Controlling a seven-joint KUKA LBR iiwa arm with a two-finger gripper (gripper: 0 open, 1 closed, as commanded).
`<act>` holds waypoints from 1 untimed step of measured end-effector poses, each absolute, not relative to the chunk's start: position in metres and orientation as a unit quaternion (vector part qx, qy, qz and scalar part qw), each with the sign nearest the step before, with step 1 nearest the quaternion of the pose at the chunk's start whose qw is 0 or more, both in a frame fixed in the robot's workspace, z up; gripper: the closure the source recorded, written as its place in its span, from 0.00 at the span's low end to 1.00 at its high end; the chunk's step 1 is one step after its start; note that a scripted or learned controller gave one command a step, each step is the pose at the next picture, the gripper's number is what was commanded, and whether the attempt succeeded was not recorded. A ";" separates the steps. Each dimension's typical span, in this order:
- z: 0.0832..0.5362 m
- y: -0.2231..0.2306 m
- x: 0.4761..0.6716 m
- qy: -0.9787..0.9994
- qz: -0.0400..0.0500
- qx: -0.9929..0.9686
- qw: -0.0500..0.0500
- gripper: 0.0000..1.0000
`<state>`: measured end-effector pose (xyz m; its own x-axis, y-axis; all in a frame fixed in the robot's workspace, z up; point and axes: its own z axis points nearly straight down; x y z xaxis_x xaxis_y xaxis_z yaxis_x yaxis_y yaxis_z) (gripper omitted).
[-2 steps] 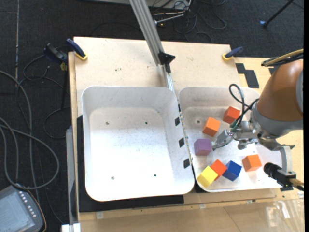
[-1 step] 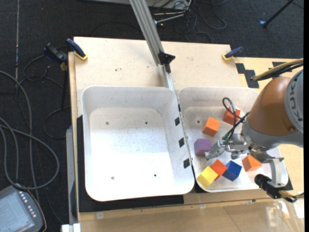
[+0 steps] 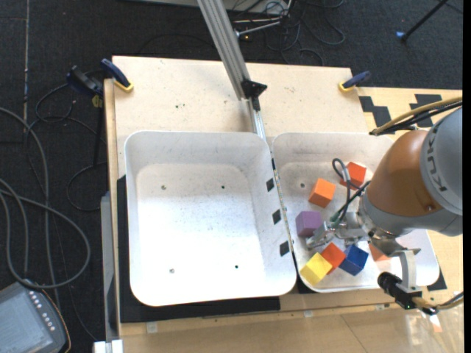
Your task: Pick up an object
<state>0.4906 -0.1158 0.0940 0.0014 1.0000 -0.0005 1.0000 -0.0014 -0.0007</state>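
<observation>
Arm: I see the grey arm with its orange band reaching in from the right edge, low over the right white plastic bin.
Gripper: the two-finger metal gripper sits at lower centre-right of the frame, down among the blocks. I cannot tell how far it is open, and I see nothing clearly between its tips.
Contact: its tip lies just beside the purple block, at that block's lower right edge; touching or not, I cannot say.
Blocks: a small orange cube sits above the purple one; a second orange-red cube lies further up and right, beside a dark wire loop.
Front cluster: a yellow cube, a red-orange cube and a blue cube crowd the bin's lower rim, just below the gripper.
Left bin: the left white plastic bin fills centre-left of the frame.
</observation>
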 end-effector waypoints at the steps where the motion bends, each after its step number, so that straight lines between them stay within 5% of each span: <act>1: 0.106 -0.116 0.492 -0.706 -0.001 -0.708 -0.001 1.00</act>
